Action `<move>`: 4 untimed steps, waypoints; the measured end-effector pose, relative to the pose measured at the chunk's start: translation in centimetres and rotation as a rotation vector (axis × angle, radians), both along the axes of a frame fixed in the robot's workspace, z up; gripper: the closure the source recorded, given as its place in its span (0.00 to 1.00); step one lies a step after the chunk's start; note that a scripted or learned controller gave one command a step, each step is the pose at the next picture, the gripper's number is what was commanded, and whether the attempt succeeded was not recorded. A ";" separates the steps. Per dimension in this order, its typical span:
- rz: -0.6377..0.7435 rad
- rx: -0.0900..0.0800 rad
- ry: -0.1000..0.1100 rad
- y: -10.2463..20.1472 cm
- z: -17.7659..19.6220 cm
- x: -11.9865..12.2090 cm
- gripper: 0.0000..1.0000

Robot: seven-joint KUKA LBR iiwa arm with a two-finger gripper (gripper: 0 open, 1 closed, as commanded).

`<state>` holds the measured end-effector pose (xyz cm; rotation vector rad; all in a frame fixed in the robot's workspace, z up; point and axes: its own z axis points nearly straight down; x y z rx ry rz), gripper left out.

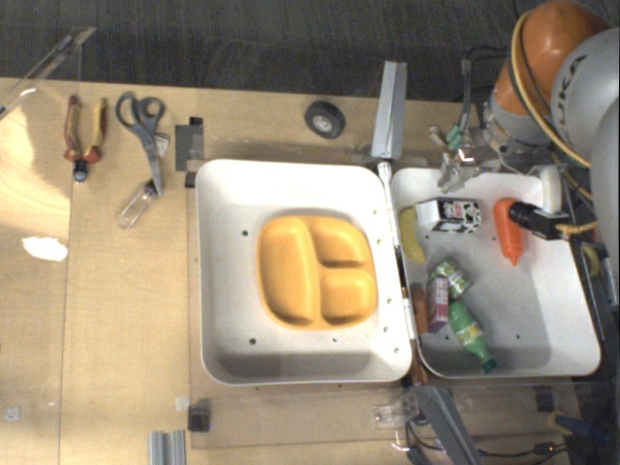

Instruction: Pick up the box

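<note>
Two shallow white bins are seen side by side on the wooden worktop (97, 356). One yellow three-part plastic tray (317, 267) is held by the left bin (223, 347). One small black-and-white printed box (454, 213) lies near the far edge of the right bin (562, 356); its lettering cannot be read. One orange carrot-shaped toy (509, 231), one green bottle (470, 332) and some wrapped items are also seen there. The gripper (455, 158), partly blurred by cables, is placed at the far edge; its state cannot be told.

bench (97, 356) | two white bins (291, 187) | scissors (145, 129) | pliers (82, 134) | tape roll (325, 119)
</note>
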<state>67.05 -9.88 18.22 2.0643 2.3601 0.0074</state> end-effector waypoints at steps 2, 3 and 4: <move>0.280 -0.001 0.000 6.7 4.8 -18.2 1.00; -0.091 0.001 0.005 7.3 0.5 -15.9 1.00; 0.183 -0.001 0.001 4.6 3.9 -18.2 1.00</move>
